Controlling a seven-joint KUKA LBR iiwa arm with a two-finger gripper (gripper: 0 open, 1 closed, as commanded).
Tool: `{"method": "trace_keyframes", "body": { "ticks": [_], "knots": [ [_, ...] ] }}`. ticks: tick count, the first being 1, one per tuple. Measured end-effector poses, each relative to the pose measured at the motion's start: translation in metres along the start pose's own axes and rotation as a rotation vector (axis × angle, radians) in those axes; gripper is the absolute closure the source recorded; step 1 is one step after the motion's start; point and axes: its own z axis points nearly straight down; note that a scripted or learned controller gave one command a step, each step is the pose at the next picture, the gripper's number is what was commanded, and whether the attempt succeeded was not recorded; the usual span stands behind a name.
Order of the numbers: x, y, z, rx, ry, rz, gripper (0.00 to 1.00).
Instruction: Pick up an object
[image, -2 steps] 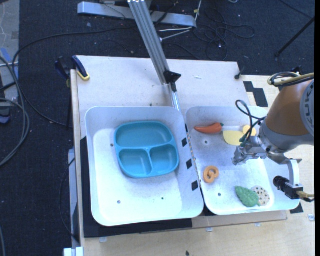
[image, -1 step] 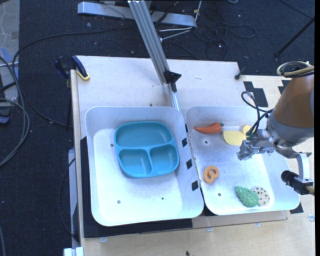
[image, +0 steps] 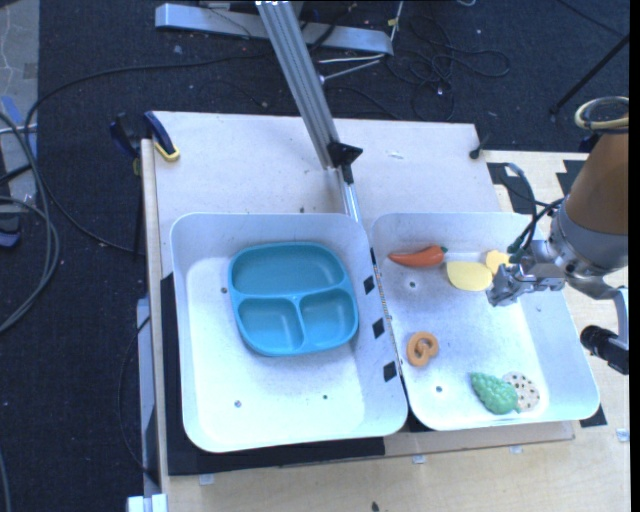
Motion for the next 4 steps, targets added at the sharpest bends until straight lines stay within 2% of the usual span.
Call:
{"method": "trace_keyframes", "body": {
  "ticks": [1, 4],
  "knots": [
    [0.006, 0.002, -0.062, -0.001, 0.000, -0.001, 1.00],
    [0.167, -0.011, -0.034, 0.007, 0.003, -0.005, 1.00]
  ]
}}
